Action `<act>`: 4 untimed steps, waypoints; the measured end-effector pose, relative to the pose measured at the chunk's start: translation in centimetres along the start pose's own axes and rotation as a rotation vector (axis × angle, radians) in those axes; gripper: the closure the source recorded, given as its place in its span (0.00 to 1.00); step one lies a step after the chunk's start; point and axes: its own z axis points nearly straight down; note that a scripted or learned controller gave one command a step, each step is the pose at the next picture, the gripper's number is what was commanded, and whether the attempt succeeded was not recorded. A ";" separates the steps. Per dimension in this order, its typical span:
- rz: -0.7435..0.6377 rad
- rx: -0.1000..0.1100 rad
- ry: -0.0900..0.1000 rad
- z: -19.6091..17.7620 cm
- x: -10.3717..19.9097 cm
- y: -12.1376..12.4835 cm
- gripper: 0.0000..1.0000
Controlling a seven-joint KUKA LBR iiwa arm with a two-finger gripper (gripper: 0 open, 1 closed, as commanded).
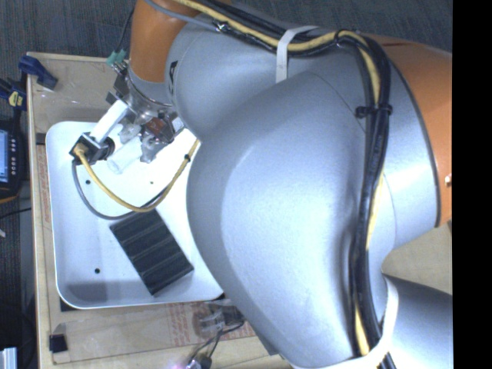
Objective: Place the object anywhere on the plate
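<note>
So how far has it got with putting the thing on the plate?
Nothing looks finished yet. The gripper hangs low over the far end of the white bin, and I cannot tell whether it holds anything. A dark ribbed block lies on the bin floor near the front, apart from the gripper. The big grey arm covers the rest of the bench, so picking up and placing seem left to do.

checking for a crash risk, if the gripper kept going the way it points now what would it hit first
The gripper points down and left into the white bin. The bare bin floor looks like the first thing in its line; the dark ribbed block lies off to the side. Depth is hard to judge.
</note>
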 end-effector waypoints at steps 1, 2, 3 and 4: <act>-0.403 0.000 0.002 -5.7 2.3 -0.2 1.00; -0.610 0.001 -0.002 -4.7 -7.5 -9.0 1.00; -0.807 0.001 -0.003 -2.2 -8.6 -13.7 1.00; -0.879 0.000 -0.003 -3.7 -9.3 -9.2 1.00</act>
